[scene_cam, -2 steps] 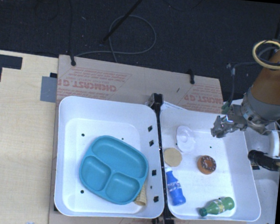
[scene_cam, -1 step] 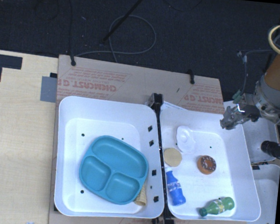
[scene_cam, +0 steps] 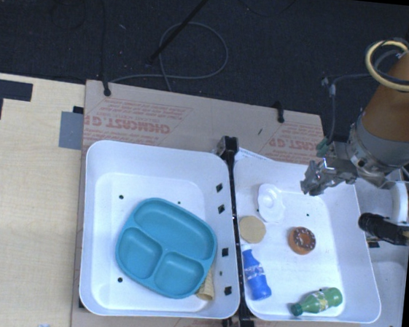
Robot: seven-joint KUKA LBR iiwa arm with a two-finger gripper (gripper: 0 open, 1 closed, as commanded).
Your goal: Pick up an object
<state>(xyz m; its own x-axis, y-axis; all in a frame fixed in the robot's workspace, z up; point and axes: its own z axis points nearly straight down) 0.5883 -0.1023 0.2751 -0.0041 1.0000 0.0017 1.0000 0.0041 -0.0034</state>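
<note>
One round glazed doughnut (scene_cam: 302, 240) lies beside a flat tan disc (scene_cam: 252, 229).

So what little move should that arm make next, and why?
Probably sink the tool a little toward the white object just beside it. The tool sits above the right bin's far edge, holding nothing, and that piece looks nearest.

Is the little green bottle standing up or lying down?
Lying down. The green bottle rests on its side on the floor of the right bin, near the front corner, its whole length showing from above.
</note>
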